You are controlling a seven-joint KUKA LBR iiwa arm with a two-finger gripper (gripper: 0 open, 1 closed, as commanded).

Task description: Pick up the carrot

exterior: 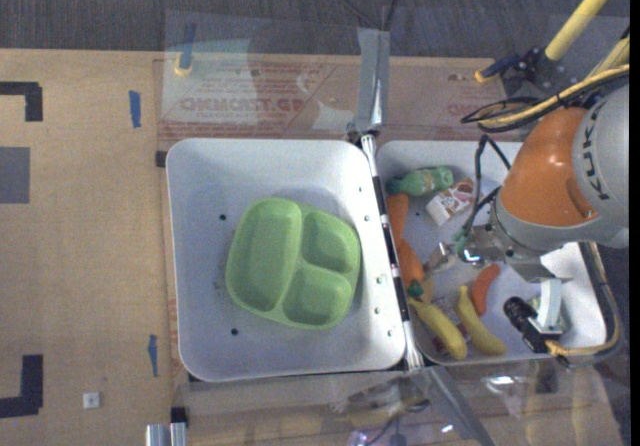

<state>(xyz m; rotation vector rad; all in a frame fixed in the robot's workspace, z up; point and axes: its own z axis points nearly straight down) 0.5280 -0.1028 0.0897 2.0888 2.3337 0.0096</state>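
We find the carrot (401, 236) in the right bin (590, 329), lying lengthwise along its left wall, just beside the divider. Above it sits a green bottle (424, 179); below it two bananas (460, 322) lie close together. Our claw (458, 254) hangs over the bin's middle, to the right of the carrot, and we cannot tell how wide it stands because the wrist hides most of it.

What worries us is the wall. The carrot hugs it so tightly that one side of the claw may land on the rim or divider instead of slipping beside the carrot, and the grasp would close on nothing. A small orange-red piece (484, 286) lies under the arm, near the bananas; a program hunting for orange might well take that instead. The carrot's tapered, smooth shape could also let it squirt out when pinched near an end.
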